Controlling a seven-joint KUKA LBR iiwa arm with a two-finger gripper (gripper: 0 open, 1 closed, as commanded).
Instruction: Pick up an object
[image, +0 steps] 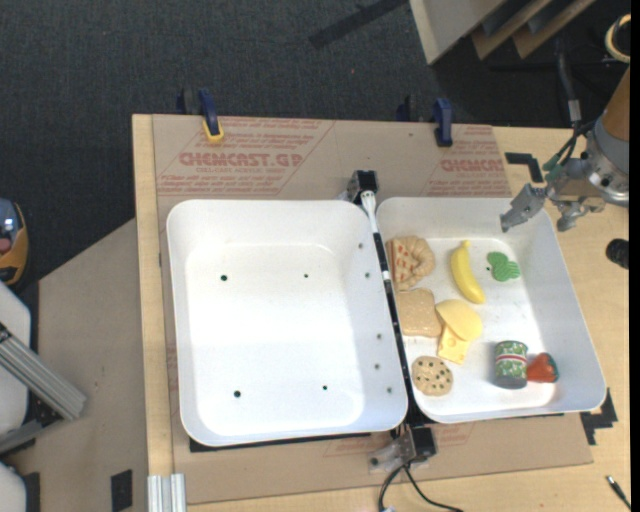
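I am at the approach step: my gripper (540, 208) hangs spread and unladen over the far rim of the right shallow white plastic bin (575, 330). Next I must descend onto one piece. That bin holds a curved yellow toy banana (465, 272) and a round speckled cookie (432, 376).

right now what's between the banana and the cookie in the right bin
In the camera view, the yellow cheese wedge lies between the banana and the cookie, with the bread slice just to its left.
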